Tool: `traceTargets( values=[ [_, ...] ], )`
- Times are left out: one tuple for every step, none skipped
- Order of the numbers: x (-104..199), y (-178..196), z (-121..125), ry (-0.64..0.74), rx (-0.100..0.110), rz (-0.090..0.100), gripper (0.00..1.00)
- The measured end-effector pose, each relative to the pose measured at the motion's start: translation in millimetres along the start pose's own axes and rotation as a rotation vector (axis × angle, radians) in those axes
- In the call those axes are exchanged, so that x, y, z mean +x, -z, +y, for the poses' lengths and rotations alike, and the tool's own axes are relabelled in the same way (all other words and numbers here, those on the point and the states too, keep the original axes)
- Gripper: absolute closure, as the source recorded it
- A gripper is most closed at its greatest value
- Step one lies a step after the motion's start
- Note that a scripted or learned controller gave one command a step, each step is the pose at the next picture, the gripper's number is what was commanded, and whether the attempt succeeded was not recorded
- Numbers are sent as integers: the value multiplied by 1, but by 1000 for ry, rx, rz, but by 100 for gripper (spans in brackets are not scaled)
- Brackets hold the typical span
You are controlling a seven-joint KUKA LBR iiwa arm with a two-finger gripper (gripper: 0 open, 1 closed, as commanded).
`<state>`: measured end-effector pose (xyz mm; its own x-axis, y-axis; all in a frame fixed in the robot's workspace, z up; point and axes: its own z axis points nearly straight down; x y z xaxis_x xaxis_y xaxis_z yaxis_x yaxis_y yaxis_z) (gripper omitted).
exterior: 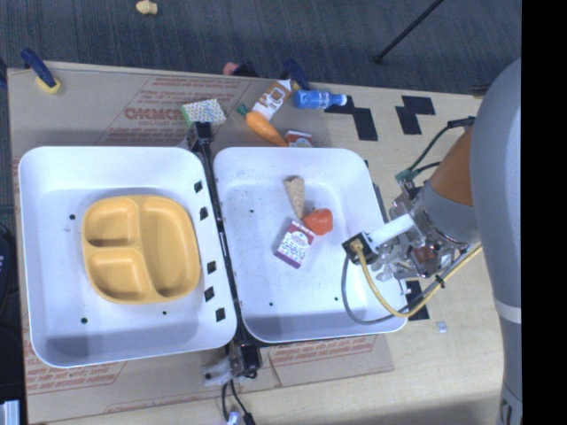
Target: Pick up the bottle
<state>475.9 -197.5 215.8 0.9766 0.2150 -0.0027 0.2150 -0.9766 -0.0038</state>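
**Q:** Where is the blue bottle located relative to the right bin?

**A:** The blue bottle is found outside the right bin, on the bench just beyond the bin's far rim, towards its far-right corner. It is laid on its side.

**Q:** What else is placed along that far rim?

**A:** 4 items are seen there, all left of the bottle in the camera view: a small carton, an orange carrot, a red-and-white packet at the rim itself, and a green-patterned packet by the far-left corner.

**Q:** What is contained in the right bin?

**A:** 3 items are grouped near its middle: a tan cone, a red-orange piece beside the cone's lower end, and a purple-and-white packet just beside both.

**Q:** What is the gripper status?

**A:** The gripper is positioned at the right bin's right rim, towards the near-right corner, well apart from the bottle. Whether it is open or closed cannot be determined.

**Q:** What adjoins the right bin's left wall?

**A:** A left bin, in which 1 yellow divided plate is laid.
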Motion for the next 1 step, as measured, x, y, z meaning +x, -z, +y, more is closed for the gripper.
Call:
traceTargets(
  values=[
    [9,-33,-43,54,2,-2,100]
  ],
)
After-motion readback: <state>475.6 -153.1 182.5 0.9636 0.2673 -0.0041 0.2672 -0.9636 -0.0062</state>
